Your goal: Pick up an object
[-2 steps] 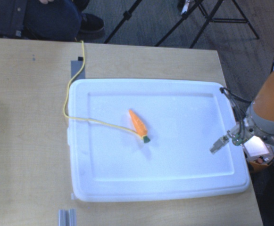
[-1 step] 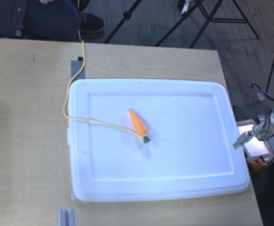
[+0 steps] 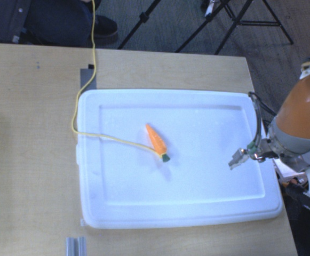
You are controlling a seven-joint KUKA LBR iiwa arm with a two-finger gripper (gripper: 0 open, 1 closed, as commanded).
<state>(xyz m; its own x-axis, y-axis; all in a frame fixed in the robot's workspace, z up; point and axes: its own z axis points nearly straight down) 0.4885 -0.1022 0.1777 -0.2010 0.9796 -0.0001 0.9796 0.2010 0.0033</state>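
An orange toy carrot (image 3: pixel 156 141) with a small green tip lies near the middle of the white bin (image 3: pixel 117 207). A yellow cord (image 3: pixel 112 138) is tied to its green end and runs off to the left and up past the bin. My gripper (image 3: pixel 238 159) hovers over the right part of the bin, well to the right of the carrot and apart from it. Nothing shows between its tips. The orange-banded wrist (image 3: pixel 304 111) sits behind it at the right edge.
The bin rests on a wooden bench (image 3: pixel 32 143). The yellow cord (image 3: pixel 93 36) climbs to a person's hand at the top left. Black tripod legs (image 3: pixel 240 9) stand on the floor beyond the bench.
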